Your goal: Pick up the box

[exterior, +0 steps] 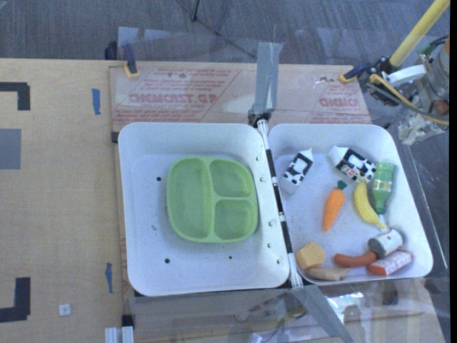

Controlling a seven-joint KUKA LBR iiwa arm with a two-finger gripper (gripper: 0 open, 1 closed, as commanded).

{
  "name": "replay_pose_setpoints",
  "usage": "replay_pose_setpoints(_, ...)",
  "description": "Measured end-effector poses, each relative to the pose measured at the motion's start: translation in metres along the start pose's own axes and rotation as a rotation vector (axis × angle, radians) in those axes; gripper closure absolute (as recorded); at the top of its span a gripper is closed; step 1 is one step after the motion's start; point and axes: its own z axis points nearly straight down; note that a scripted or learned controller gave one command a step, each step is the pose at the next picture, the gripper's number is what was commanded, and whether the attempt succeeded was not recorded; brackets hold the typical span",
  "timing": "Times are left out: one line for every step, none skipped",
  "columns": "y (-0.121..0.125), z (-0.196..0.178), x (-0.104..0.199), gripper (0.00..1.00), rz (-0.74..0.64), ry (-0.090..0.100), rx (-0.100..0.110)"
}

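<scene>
Two black-and-white patched boxes lie in the right bin (414,191): the first box (297,170) near the divider, the second box (355,164) toward the far wall, well apart. Just beside the second box lie one green bottle (383,184) and one banana (368,206). One carrot (333,207) lies between the boxes, slightly nearer the camera. One sausage (353,259), one red-and-white pack (391,264) and one small roll (384,242) crowd the near corner. The left bin (143,263) holds one green divided plate (212,199). The gripper (420,123) hangs beyond the right bin's far corner, above the surface (57,191); whether it is open cannot be told.
</scene>
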Motion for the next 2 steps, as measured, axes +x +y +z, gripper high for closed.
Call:
replay_pose_setpoints(-0.0015,-0.0075,0.0020,1.00,-0.007,-0.004,0.000)
replay_pose_setpoints(-0.0030,-0.0150,0.0039,1.00,-0.013,-0.008,0.001)
